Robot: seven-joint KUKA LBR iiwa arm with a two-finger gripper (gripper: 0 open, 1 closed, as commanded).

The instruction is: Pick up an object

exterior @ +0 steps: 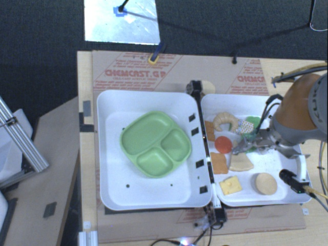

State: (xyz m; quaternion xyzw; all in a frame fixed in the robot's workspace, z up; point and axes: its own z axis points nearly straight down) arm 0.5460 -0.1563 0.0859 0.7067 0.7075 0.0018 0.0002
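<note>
Camera view, looking down at a slant on the counter (128, 68): two white bins side by side. The left bin (110, 137) carries a green divided plate (155, 143). The right bin (271, 104) carries the food items, so I take the red round piece (223, 144) as landmark.

Just behind the red round piece lies a croissant (226, 120); toward the arm from the croissant sits a green item (251, 124), partly hidden. In front of the landmark is an orange flat piece (219, 163), then a yellow cube (230, 185) nearer the front rim. A pale wedge (241, 162) lies in front of and toward the arm from the landmark, and a tan round piece (266, 183) sits further along toward the arm.

The tool (245, 145) is low in the right bin, just beside the red round piece on the arm side and above the pale wedge. Its state: cannot tell, blurred against the clutter. No item is seen held.

Judgement: the likely target is the red round piece or the pale wedge; which one is unclear.

Risks from here:
- Items are packed close, so a closing tool could catch two at once or shove the red round piece against the orange flat piece.
- A rounded item may squirt sideways.
- The thin wedge lies flat on the floor of the bin, so a grip may close above it and come up bare.
</note>
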